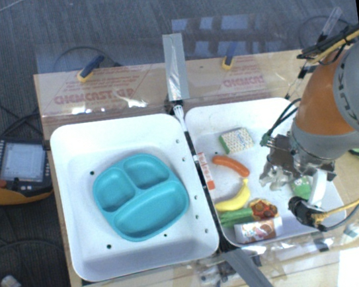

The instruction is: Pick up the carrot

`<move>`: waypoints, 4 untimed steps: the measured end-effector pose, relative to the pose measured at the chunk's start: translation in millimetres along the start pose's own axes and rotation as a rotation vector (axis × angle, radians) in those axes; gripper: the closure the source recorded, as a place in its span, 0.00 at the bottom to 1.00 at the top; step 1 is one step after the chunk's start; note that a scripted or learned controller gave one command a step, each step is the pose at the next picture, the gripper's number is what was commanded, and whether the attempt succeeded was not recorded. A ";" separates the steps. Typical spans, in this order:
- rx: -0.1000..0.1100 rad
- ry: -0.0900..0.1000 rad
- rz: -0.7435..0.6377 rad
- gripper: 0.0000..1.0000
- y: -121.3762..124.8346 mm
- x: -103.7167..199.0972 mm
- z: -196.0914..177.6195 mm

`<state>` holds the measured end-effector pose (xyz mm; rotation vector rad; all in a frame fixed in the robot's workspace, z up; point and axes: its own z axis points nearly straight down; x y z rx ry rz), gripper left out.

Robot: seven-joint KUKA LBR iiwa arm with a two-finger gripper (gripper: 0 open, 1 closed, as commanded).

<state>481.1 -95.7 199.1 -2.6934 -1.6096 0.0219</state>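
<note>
One carrot (pixel 229 164), one banana (pixel 236 198).

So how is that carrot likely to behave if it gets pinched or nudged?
The carrot looks smooth and glossy, so probably stiff plastic and slippery. Its slim rounded shape suggests it may roll or pivot if pushed. Lying close to the banana, it could bump that.

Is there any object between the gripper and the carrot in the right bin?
Nothing visible stands between them. The carrot lies on bare bin floor, with the gripper to its right across an open gap. The banana lies just below the carrot, off that line.
</note>
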 end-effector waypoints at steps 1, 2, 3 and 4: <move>0.000 -0.001 0.000 0.00 0.1 -0.2 0.0; -0.004 0.006 -0.111 0.00 4.3 -5.0 48.8; -0.008 0.005 -0.207 0.00 46.6 -4.5 -13.3; -0.005 0.005 -0.149 0.00 8.0 -12.2 14.2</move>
